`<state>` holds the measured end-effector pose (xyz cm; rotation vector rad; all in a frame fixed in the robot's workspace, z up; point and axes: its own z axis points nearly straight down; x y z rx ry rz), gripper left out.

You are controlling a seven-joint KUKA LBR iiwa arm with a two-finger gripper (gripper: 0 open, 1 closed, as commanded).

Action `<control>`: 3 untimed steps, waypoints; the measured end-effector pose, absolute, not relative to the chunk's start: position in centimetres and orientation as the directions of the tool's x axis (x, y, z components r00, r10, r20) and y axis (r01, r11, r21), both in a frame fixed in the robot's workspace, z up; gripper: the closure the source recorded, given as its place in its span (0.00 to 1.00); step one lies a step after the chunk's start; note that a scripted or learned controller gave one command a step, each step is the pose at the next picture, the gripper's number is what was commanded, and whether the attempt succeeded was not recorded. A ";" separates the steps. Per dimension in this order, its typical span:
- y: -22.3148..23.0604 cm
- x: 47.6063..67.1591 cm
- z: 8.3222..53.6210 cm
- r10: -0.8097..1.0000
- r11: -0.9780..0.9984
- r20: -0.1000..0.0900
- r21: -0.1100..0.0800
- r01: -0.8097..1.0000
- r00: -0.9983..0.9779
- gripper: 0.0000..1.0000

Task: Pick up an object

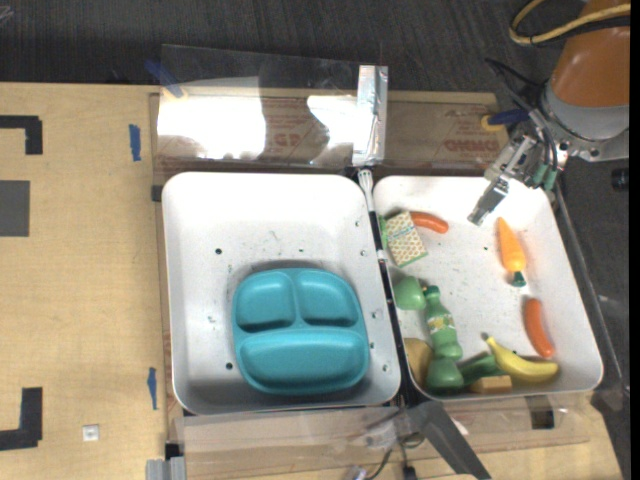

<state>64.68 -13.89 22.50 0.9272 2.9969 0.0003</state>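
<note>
one end effector (497,194) hangs over the right bin (575,298), fingers apart and gripping nothing; carrot (511,248) just below, sausage (429,222) to its left.

The hand (497,192) hangs over the right bin's (585,313) far edge; a carrot (511,248) lies just beside it, a banana (522,364) well nearer the camera.
</note>
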 end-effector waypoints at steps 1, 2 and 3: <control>-15.9 64.8 10.0 0.491 0.871 -0.011 0.003 0.491 -0.871 0.00; -18.0 62.4 8.8 0.509 0.861 -0.008 0.002 0.509 -0.861 0.00; -16.2 59.7 8.9 0.537 0.844 -0.008 0.003 0.537 -0.844 0.00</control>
